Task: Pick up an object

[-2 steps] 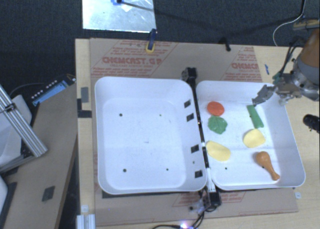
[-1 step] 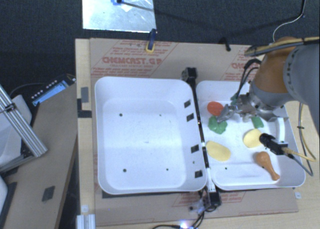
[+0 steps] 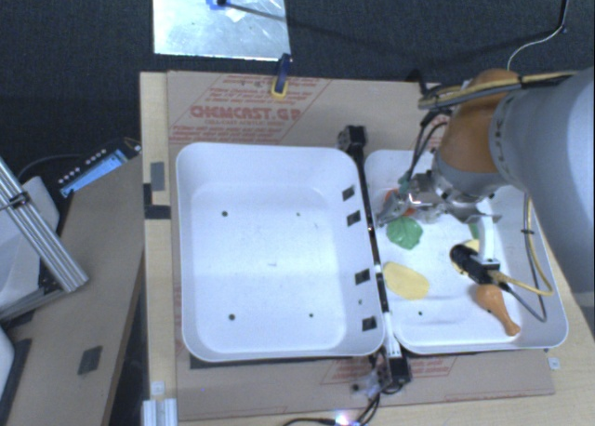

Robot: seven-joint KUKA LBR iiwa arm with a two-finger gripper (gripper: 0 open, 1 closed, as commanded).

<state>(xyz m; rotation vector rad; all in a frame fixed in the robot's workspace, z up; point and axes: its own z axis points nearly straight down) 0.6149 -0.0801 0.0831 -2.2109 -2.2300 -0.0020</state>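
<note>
We took the green piece (image 3: 404,232) as our reference, since it lay nearest the gripper (image 3: 410,201) and looked the likeliest thing to be picked. It sat in the right bin (image 3: 446,320), close to the wall that bin shares with the left bin (image 3: 270,257). The gripper hung just above the green piece on its far side, over its upper edge. Its metal parts blurred together from this height, so we could not tell how wide it stood open, and we saw nothing held in it.

The arm (image 3: 548,150) came in over the right bin from beyond the green piece. That probably explains why the wrist was tilted toward the shared wall rather than plumb.

A flat yellow piece (image 3: 406,281) lay just nearer the camera than the green piece, close to it but apart. An orange, drumstick-shaped piece (image 3: 495,304) lay well away from it, toward the bin's near outer corner.

We judged room to be tight on the wall side of the green piece and freer on the side facing the bin's middle. A straight descent seemed safer than any sideways sweep.
</note>
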